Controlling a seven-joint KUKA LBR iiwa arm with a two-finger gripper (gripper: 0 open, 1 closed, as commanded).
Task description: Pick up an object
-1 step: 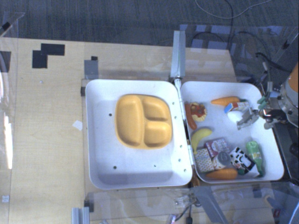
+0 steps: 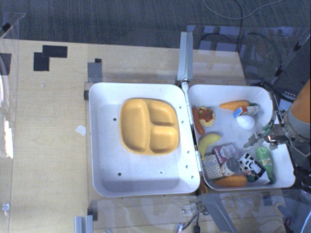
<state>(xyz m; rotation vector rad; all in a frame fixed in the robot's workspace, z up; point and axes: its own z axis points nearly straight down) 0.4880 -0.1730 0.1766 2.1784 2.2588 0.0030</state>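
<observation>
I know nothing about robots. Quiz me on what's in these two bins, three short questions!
1. True or false: the yellow tray lies in the left bin.
2. Which lies nearest the back wall of the right bin: A banana, B carrot, C green bottle?
3. Fill in: the gripper hangs over the ____ bin.

Key: 1 true; 2 B; 3 right.

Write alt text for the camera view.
Two white bins sit side by side on a bench: the left bin holds a yellow tray, the right bin is crowded with toy food, including a banana and carrot. The hand hovers over the right bin.
</observation>
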